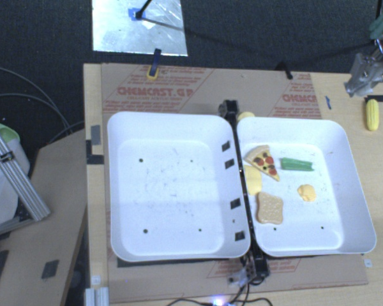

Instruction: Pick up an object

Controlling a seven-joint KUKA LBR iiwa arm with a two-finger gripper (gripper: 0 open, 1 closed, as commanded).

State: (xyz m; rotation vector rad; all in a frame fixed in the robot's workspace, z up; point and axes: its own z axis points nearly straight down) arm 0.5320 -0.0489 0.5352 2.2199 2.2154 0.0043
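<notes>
The claw [368, 76] sits at the upper right of the view, above the surface [198, 88] and outside both bins; whether it is apart or together cannot be told from here, and nothing shows between its tips. Just below it a yellow corn cob [372, 114] lies on the surface, near the far right corner of the right bin [345, 190]. Inside that bin a pizza slice [263, 161] lies near the divider side, with a green bean pod [297, 164] just to its right. A pale yellow piece [253, 180] touches the pizza slice from below. A slice of toast [270, 208] lies nearer the front, and a small yellow-orange lump [306, 192] sits apart to its right. The left bin [172, 183] lies alongside, its rim touching the right bin's
</notes>
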